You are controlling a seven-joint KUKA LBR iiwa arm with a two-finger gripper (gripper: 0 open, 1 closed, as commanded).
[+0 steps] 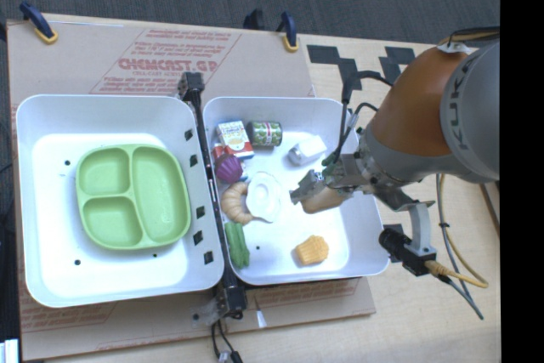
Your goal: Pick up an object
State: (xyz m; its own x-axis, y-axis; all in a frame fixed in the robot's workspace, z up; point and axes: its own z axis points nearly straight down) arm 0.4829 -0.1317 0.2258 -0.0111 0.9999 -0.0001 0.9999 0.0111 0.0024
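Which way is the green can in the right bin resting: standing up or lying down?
Lying down. The green can shows its long labelled side, lengthwise near the right bin's far wall, beside the red-and-white carton.

two white bins [34, 208], one green divided plate [132, 195], seven small items [311, 251]

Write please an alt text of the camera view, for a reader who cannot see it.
A grey and orange robot arm reaches from the right into the right white bin, its gripper low over the toy food there: a croissant, a corn piece, a small can. The left white bin holds a green divided plate.
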